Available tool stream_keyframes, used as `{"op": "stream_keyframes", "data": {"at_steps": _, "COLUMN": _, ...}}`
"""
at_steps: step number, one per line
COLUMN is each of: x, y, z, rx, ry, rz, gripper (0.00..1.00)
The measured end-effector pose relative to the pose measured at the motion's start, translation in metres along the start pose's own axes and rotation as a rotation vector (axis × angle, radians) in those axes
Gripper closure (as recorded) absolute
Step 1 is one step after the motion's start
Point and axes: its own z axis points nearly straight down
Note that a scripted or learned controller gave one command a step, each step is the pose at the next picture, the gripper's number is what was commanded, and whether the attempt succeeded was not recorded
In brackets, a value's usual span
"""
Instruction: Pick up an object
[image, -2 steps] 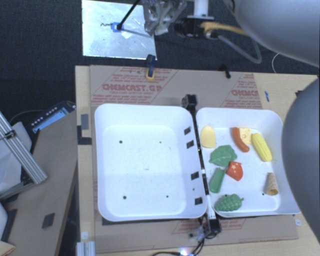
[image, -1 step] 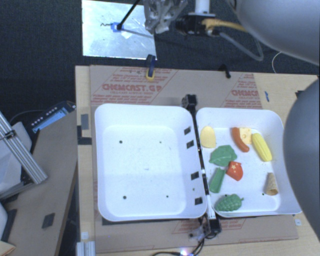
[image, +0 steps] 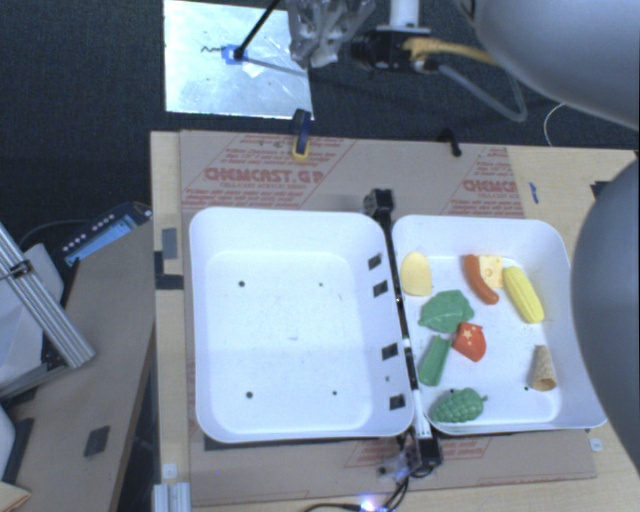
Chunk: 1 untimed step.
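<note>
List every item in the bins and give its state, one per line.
corn cob: lying flat, right bin
sausage: lying flat
cheese wedge: touching sausage
lemon slice: flat
lettuce leaf: flat
cucumber: lying
ice cream cone: on its side
gripper: raised beyond bins

one camera above the bench (image: 250, 160), slanting down over both bins (image: 290, 250).
</note>
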Motion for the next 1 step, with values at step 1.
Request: {"op": "stream_keyframes", "data": {"at_steps": 1, "x": 0.0, "y": 0.0, "z": 0.0, "rx": 0.0, "ry": 0.0, "rz": 0.0, "gripper": 1.0}}
